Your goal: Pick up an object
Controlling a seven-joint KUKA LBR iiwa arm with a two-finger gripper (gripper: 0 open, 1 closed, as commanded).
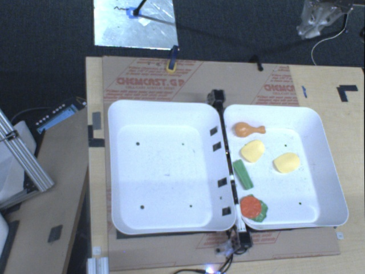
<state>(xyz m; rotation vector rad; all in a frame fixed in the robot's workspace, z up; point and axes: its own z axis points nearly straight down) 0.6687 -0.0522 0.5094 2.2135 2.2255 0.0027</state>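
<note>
- The tool hangs at the top right of the view, above the dark floor and well apart from the right bin; it is a pale blur, and whether it is spread or pressed together I cannot tell.
- The right bin sits on the desk and touches the left bin along a middle seam.
- An orange drumstick-shaped toy lies near the right bin's upper left corner.
- Just below it is a yellow lump, and a second yellow lump lies near the bin's middle.
- A green stick lies tilted close to the seam, below the first yellow lump.
- A red and green toy rests near the right bin's lower left corner.
- A shiny square sheet lies on the floor beyond the desk, far from the right bin.
</note>
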